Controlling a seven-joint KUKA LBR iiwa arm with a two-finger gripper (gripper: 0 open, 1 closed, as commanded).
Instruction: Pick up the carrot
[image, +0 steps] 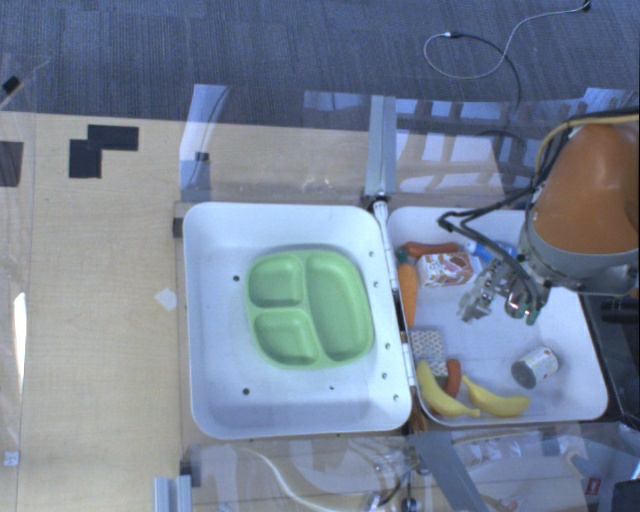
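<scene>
Carrot (407, 292) lies in the right bin (590, 400), tight against its left wall, long axis running along that wall, far end up by a red sausage (432, 248). Gripper (497, 301) hangs over mid-bin, to the carrot's right, near but apart from it, a snack packet (443, 268) between them; can't tell its state, nothing visibly held. Next move likely calls for leftward travel, with closing direction set across the carrot's width.

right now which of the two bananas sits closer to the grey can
The banana on the camera view's right, lying just below-left of the grey can. The other banana lies further left, beside the bin wall.
</scene>
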